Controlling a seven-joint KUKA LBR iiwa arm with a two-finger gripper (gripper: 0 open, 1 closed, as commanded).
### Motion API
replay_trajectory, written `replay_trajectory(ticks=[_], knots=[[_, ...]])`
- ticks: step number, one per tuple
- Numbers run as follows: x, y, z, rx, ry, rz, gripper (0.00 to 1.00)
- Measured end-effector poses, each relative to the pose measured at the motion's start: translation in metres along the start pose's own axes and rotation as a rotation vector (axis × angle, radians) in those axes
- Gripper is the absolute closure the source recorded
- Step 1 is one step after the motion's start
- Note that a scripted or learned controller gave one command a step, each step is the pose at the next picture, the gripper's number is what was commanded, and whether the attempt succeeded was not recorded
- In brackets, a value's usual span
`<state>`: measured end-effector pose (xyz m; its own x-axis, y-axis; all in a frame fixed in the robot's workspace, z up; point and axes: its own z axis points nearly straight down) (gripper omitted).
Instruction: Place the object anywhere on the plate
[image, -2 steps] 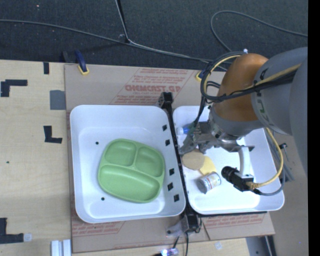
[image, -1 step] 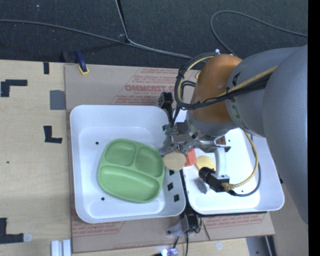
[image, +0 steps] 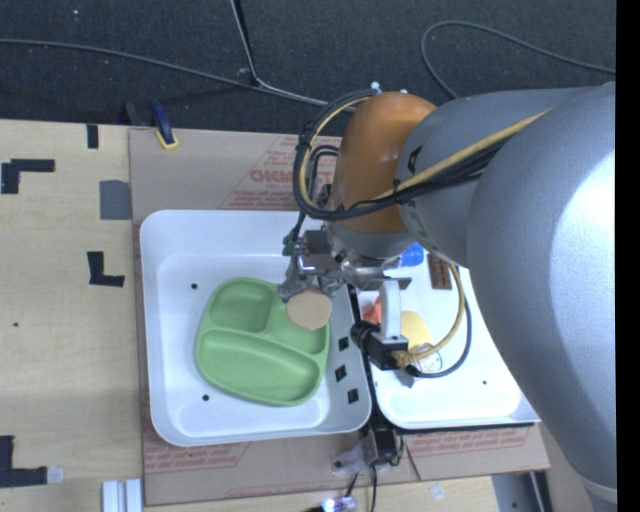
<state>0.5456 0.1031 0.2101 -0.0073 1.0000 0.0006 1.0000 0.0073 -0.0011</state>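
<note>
My pincer (image: 303, 285) hangs over the green plate (image: 262, 345) in the left bin (image: 170, 300); whether it grips, I cannot tell. The tan disc (image: 309, 311) sits at the plate's right rim, just beneath. It looks light, stiff and flat; edges seem the best hold.

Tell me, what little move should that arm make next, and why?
Probably lower a little and let go. The gripper hangs over the right edge of the green plate in the left bin, and the tan round object sits just beneath it, already above the plate's upper right compartment.
</note>
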Motion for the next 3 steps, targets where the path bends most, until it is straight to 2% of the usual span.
replay_trajectory(ticks=[1,2,3], knots=[[0.058,0.003,-0.018,0.000,0.001,-0.001,1.00],[0.077,0.012,-0.023,0.000,-0.001,0.003,1.00],[0.076,0.011,-0.022,0.001,-0.002,0.005,0.00]])
